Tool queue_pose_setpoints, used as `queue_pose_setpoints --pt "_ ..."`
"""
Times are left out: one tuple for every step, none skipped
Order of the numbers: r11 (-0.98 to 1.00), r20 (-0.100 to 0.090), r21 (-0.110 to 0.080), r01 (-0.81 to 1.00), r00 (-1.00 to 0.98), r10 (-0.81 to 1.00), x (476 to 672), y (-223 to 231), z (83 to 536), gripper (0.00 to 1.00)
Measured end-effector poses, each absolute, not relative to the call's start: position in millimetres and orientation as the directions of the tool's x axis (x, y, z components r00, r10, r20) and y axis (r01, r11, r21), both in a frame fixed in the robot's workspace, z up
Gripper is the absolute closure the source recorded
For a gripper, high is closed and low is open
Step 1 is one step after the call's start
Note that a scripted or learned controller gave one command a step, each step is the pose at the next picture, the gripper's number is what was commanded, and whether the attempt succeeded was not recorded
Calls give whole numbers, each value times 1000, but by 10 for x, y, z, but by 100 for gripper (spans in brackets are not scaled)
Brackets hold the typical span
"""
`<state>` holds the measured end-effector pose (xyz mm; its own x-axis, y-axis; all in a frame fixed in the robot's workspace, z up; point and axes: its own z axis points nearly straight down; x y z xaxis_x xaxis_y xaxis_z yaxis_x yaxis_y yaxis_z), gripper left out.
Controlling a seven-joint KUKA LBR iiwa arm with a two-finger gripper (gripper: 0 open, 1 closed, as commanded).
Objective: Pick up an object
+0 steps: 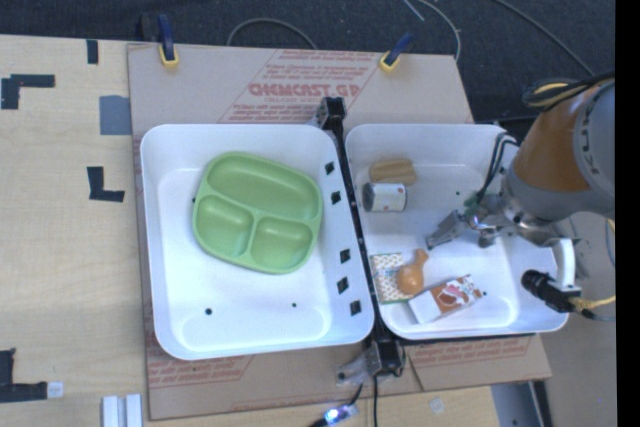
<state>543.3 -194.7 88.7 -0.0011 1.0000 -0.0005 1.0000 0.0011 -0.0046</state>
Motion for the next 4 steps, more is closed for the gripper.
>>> queue_pose_setpoints --pt "2 1 -3 1000 -2 1000 5443 -1938 1010 100" --pt "1 -1 5 1000 -1 1000 5439 -1983 1631 100" --pt "1 -1 4 1000 -1 1000 5449 -2049 2079 100" --pt "3 -2 5 1000 -3 1000 5465 -2045 2611 100"
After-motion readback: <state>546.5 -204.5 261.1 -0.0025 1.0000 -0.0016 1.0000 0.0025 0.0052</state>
